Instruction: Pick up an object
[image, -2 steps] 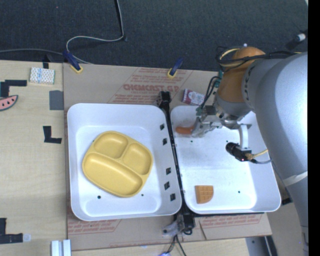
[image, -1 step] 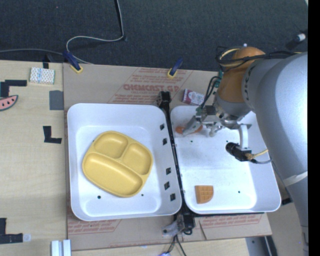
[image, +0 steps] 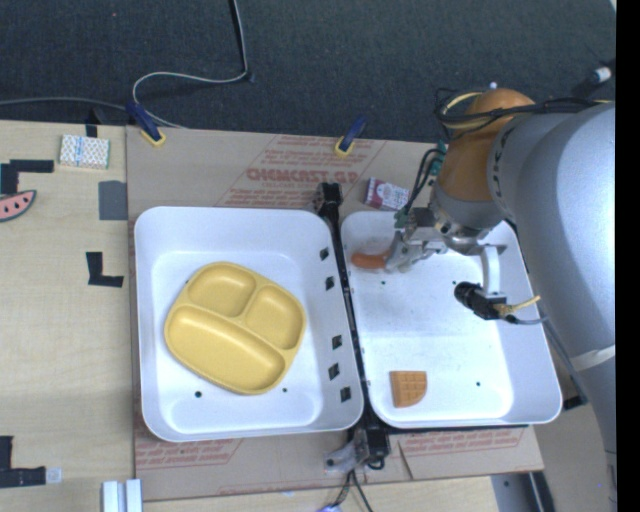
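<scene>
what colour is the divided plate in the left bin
Yellow: the three-compartment plastic plate in the left white bin is plain mustard yellow, shown in the camera view.

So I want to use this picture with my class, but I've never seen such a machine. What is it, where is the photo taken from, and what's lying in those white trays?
The photo comes from one fixed camera above the bench, looking down at a slant. The big grey shape with an orange band is a robot arm reaching in from the right. At its tip is a two-finger gripper, its hand for picking things up.

On the brown cardboard-covered bench sit two shallow white bins. The left bin holds a yellow plastic plate with three compartments. The right bin holds a small tan waffle-like square near the front and a small orange-brown sausage-like piece near the back left corner.

The gripper is low beside that orange-brown piece. I can't tell from here whether it grips it.
</scene>
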